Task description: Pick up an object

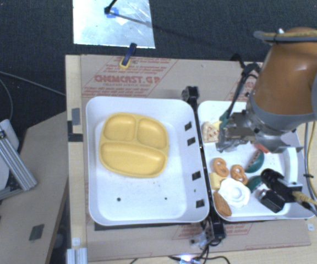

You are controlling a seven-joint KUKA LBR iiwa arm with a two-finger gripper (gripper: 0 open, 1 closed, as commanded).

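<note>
My gripper (pixel 228 141) hangs low over the back of the right bin (pixel 294 159), with the big orange and grey arm behind it. Just left of the gripper lies a pale toast-like piece (pixel 209 130), close to it; whether they touch I cannot tell. In front of the gripper lie two brown pretzels (pixel 220 166) (pixel 238 173), a white fried egg (pixel 235 193) and a tan bread piece (pixel 222 203). A teal item (pixel 256 162) sits to the right of the pretzels, partly under the arm.
The left bin (pixel 142 199) holds a yellow divided plate (pixel 134 144) in its back half. A black divider with clips (pixel 198 147) runs between the two bins. Cardboard (pixel 131 76) lies under both bins.
</note>
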